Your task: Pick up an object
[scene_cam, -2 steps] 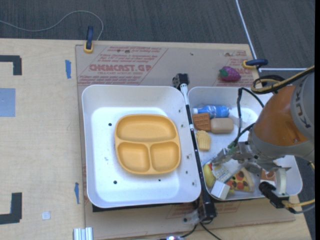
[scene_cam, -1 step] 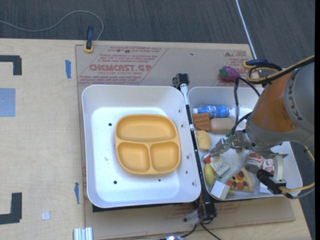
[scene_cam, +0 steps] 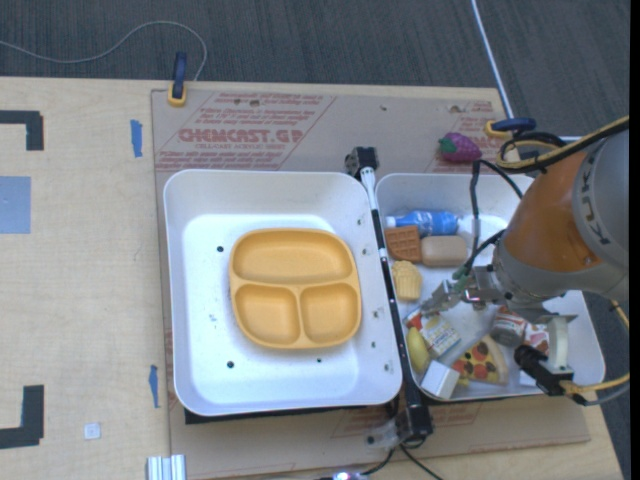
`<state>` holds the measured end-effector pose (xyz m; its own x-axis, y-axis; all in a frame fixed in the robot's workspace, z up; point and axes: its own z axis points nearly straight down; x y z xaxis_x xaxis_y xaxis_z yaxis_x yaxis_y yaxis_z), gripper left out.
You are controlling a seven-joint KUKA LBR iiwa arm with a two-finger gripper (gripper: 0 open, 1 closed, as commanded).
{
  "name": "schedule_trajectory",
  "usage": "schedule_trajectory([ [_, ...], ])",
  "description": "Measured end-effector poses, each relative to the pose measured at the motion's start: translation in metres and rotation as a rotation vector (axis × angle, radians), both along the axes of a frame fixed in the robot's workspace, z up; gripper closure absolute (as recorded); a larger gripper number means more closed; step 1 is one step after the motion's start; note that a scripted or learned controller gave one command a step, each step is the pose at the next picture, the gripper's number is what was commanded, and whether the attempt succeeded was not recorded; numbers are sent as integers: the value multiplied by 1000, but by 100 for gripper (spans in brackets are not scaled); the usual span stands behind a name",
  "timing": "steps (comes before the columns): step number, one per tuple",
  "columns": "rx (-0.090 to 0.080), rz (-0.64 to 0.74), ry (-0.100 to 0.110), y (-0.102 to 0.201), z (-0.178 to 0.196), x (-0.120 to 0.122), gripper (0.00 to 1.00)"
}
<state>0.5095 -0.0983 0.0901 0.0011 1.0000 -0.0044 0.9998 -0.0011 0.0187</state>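
Objects for picking sit heaped in the right bin [scene_cam: 590, 353], and over them hangs the grey-and-orange arm [scene_cam: 560, 228], reaching in from the right. The left bin [scene_cam: 200, 218] carries a yellow divided tray [scene_cam: 295, 286]. Down at the gripper [scene_cam: 452, 295], low among the clutter — open or closed, I cannot tell. Around it: a blue packet [scene_cam: 425, 221], a tan block [scene_cam: 444, 251], a pizza slice [scene_cam: 480, 361], a banana [scene_cam: 417, 347].

i see the right white bin [scene_cam: 590, 363] crowded with small toy foods: a blue packet [scene_cam: 425, 221], a brown waffle-like square [scene_cam: 404, 242], a tan bread piece [scene_cam: 444, 251], a yellow corn piece [scene_cam: 406, 280] and a pizza slice [scene_cam: 482, 363] lying flat.
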Motion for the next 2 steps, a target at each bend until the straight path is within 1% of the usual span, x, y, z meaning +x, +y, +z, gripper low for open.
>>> schedule_trajectory([
  [2,-1,0,-3,4,0,-23,0],
])
